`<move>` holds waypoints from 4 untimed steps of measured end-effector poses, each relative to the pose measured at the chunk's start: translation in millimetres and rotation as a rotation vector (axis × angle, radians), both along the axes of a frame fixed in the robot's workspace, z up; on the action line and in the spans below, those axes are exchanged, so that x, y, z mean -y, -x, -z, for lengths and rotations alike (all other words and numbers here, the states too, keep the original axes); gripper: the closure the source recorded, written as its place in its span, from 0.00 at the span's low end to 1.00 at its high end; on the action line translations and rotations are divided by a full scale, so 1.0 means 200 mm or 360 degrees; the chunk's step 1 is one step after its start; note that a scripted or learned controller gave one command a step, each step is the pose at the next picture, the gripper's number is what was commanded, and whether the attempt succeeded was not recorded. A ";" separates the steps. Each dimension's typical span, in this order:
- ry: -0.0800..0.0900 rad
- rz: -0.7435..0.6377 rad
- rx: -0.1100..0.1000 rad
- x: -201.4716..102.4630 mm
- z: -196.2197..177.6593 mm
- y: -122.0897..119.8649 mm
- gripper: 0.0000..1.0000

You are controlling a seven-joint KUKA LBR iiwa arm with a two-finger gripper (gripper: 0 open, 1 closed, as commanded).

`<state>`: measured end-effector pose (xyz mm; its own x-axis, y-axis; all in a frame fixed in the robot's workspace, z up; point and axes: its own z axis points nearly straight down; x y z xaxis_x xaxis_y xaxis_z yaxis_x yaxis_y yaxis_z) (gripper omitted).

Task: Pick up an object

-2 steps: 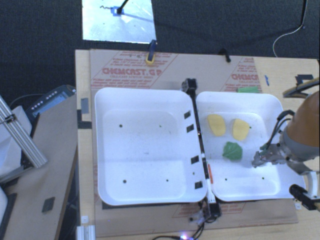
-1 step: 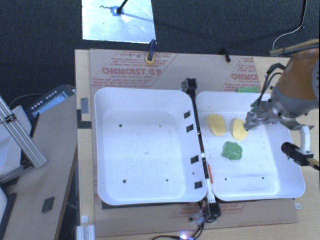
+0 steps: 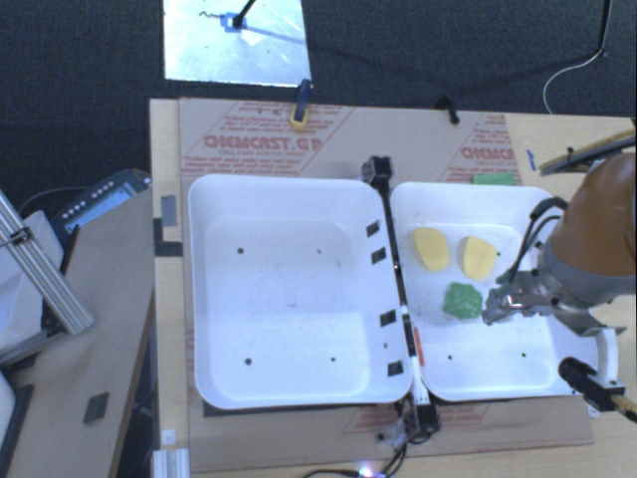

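Note:
Two pale yellow pieces lie side by side in the upper part of the right bin (image 3: 438,381): one yellow piece (image 3: 432,248) on the left, another yellow piece (image 3: 479,258) on the right. Below them sits a small green lump (image 3: 462,300). My gripper (image 3: 501,306) hangs just to the right of the green lump, low over the bin floor, with the orange-banded arm (image 3: 597,232) rising behind it. Nothing is visibly held between its fingers.
The left bin (image 3: 214,297) stands beside the right one, with black clips (image 3: 387,317) along the shared divider. A cardboard sheet (image 3: 259,142) lies under both bins. A shiny metal plate (image 3: 235,26) rests at the back, and a yellow clamp (image 3: 300,118) sits near it.

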<state>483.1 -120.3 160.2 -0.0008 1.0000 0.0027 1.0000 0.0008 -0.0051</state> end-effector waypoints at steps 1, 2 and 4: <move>0.0010 -0.0012 0.0043 -0.05 -0.81 -0.21 1.00; 0.0005 -0.0012 0.0044 -0.29 -1.83 -0.08 1.00; -0.0002 -0.0018 0.0037 -0.89 -1.91 -0.05 1.00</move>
